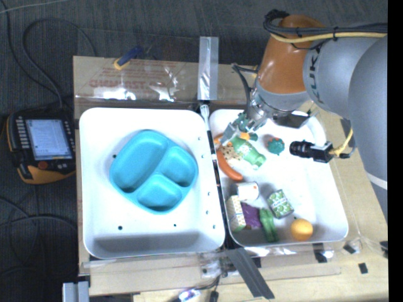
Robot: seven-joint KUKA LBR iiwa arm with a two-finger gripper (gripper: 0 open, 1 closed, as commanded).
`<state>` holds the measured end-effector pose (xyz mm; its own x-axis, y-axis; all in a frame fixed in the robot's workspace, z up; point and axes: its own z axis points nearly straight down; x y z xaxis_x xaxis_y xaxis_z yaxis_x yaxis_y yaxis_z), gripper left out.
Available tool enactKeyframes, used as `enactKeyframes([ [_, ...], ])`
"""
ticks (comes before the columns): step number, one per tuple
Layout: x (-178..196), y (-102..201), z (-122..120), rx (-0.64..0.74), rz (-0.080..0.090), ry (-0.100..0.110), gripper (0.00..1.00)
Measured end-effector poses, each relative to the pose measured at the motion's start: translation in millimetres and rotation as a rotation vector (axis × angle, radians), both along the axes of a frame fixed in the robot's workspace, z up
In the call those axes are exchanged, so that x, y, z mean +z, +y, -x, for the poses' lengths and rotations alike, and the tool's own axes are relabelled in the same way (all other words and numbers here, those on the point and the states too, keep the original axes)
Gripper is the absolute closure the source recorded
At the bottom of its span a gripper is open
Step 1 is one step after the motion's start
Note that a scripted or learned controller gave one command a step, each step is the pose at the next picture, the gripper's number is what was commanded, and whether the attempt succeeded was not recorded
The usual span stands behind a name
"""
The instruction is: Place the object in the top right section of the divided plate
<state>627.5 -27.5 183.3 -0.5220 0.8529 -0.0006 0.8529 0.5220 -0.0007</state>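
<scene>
A blue divided plate (154, 168) lies in the left white bin (101, 231); its top right section (181, 162) holds nothing. My gripper (243, 127) hangs low over the far left corner of the right bin (327, 187), just above a green bottle-shaped toy (247, 153) and an orange curved toy (225, 166). Whether anything is held cannot be made out. A small teal toy (276, 146) lies just right of the gripper.
Several more toys sit in the right bin's near half: a white and red piece (247, 190), a green packet (279, 203), a purple item (250, 216) and an orange fruit (302, 229). A teach pendant (41, 145) lies left of the bench.
</scene>
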Motion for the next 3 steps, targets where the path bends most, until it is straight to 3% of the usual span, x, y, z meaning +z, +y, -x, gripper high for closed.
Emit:
enactKeyframes([
  [1, -0.4, 52.9, -24.4, 0.079, 0.001, 0.001, 1.00],
  [2, -0.2, 117.1, -22.0, 0.303, 0.000, 0.000, 1.00],
  [3, -78.1, 154.8, -16.6, 0.484, -0.002, -0.004, 1.00],
])
